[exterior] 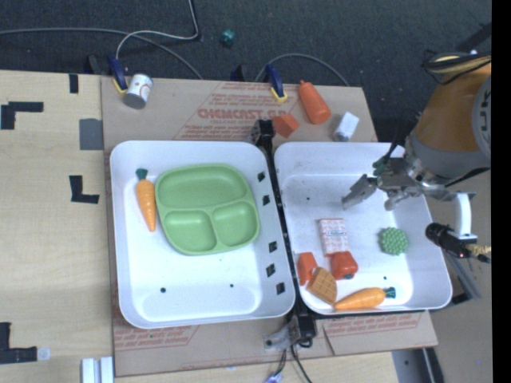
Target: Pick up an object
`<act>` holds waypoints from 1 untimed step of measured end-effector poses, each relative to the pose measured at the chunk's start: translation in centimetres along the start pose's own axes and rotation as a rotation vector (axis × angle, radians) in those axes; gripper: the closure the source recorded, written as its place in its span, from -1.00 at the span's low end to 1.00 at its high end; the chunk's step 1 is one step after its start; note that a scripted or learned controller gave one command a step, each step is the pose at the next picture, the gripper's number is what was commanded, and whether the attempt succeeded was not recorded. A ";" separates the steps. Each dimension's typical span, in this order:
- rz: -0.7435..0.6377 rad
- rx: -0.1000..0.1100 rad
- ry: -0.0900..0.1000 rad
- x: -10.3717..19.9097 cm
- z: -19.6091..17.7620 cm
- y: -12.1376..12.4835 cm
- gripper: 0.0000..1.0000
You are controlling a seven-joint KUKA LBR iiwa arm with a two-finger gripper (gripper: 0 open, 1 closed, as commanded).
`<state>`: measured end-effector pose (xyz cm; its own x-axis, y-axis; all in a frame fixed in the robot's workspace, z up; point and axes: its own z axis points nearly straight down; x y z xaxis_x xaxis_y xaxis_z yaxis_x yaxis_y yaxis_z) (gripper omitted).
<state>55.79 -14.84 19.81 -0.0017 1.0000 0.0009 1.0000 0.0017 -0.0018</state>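
My gripper (375,196) hovers over the upper right part of the right bin (423,294), its two fingers spread open with nothing between them. Below it lie a pink and white carton (334,235) and a green bumpy ball (392,240), both apart from the fingers. Nearer the front of that bin sit a red block (343,264), an orange piece (306,266), a tan waffle (322,286) and a carrot (363,298). The left bin (128,278) holds a green divided plate (209,207) and a second carrot (146,202).
On the cardboard behind the bins lie an orange bottle (314,102), a white cube (346,124), an orange block (285,123) and a small can (138,90). Blue clamps and cables run along the back edge. A black divider (275,214) separates the bins.
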 end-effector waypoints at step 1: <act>-0.001 -0.001 0.000 3.8 10.8 1.8 -1.00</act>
<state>57.53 -11.07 9.04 -0.0022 1.0000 0.0008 1.0000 0.0022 -0.0010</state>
